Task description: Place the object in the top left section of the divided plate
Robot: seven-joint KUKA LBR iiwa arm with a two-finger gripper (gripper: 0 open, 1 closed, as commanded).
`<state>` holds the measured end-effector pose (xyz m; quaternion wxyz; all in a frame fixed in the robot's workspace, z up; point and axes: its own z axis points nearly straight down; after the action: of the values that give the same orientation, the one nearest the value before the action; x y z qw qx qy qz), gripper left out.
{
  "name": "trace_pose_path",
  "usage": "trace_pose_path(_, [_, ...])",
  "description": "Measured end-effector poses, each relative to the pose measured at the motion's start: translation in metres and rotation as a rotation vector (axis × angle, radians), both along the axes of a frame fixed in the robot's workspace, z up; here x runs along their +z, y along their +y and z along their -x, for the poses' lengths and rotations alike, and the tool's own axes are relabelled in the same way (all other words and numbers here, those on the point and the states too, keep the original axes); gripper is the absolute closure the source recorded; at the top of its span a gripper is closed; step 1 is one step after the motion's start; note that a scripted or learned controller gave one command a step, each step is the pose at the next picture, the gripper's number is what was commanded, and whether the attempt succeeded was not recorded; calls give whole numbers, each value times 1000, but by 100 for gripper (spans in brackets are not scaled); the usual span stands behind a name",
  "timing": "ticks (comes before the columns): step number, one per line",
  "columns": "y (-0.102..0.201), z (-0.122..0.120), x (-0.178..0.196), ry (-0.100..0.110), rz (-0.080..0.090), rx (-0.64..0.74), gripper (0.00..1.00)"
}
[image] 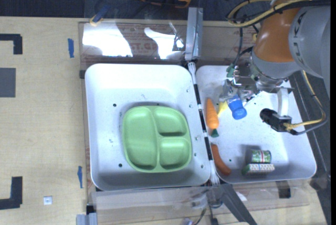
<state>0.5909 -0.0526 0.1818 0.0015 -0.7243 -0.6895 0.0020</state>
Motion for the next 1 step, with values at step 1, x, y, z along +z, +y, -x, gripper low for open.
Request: trace_pose_path(1, [-36, 27, -89, -3, -2, 179, 100])
